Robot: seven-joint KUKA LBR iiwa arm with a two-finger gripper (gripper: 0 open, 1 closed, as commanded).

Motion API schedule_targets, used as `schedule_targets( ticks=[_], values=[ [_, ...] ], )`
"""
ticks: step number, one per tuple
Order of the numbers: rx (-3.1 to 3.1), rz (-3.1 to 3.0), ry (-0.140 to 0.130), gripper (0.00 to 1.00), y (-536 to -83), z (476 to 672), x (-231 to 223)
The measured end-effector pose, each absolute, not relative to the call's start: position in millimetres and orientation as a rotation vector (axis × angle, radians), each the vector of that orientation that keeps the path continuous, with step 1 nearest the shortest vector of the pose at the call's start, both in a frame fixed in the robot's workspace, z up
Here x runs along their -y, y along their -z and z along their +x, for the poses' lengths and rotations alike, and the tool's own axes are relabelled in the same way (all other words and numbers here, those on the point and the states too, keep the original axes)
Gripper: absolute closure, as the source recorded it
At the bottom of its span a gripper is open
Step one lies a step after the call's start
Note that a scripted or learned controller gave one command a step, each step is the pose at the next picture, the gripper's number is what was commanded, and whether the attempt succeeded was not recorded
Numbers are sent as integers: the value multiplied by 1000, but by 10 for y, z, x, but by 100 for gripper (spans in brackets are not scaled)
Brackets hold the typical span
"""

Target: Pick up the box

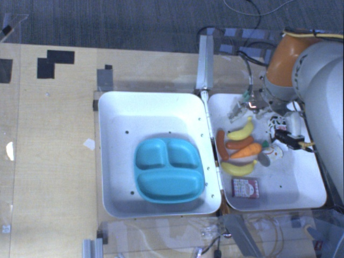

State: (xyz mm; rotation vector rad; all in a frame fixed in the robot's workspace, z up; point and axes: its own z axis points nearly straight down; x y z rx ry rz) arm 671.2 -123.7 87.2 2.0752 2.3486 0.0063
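Right bin (312, 190) | box (245, 187) near front wall, bare floor to its right | end effector (252, 102) at back, opening unclear

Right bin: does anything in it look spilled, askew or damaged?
Nothing stands out. The toy food, two bananas, a carrot and a sausage, lies bunched by the right bin's left wall, and the box lies flat just below, apart from it.

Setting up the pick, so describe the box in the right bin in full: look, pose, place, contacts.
The box is small, flat and rectangular, dark red with pale print too blurred to read, seemingly cardboard. It lies flat on the floor of the right bin, near its front wall, just below a yellow banana without clearly touching it. Nothing rests on it.
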Motion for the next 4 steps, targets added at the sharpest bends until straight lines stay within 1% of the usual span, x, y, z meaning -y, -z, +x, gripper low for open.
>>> schedule_targets(
  ticks=[1, 2, 3, 4],
  values=[
    [-2352, 2060, -14, 100, -1010, 6743, 1214],
    [-2323, 2105, -9, 100, -2772, 6620, 189],
    [-2340, 2092, -3, 100, -2208, 6186, 521],
    [-2340, 2091, -4, 0, -2211, 6188, 519]
  ],
)
